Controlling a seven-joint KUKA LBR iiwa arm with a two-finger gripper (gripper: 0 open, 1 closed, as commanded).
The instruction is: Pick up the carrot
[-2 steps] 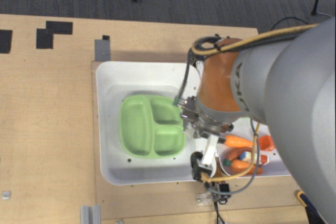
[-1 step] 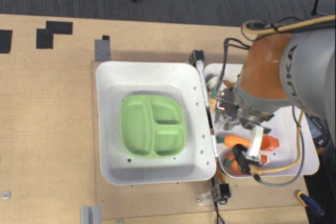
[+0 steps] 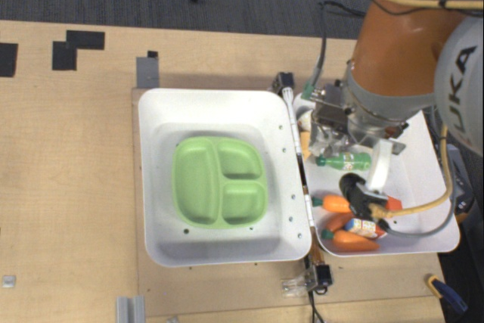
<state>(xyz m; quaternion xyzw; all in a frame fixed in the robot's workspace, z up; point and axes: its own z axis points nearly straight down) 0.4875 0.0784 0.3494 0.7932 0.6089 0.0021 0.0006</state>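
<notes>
The arm [image 3: 408, 34] reaches in from 3 o'clock, wrist bent down over the right bin [image 3: 423, 185]. Its gripper [image 3: 333, 138] hangs above a green bottle [image 3: 344, 160]; whether it grasps anything I cannot tell. The carrot [image 3: 354, 240] lies at the bin's 6 o'clock corner.

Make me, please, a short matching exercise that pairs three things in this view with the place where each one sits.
Things:
1. green plate
2. carrot
3. green bottle

Places:
A. near corner of the right bin
B. middle of the left bin
C. right bin, just below the gripper

Pairs: 1-B, 2-A, 3-C
</notes>
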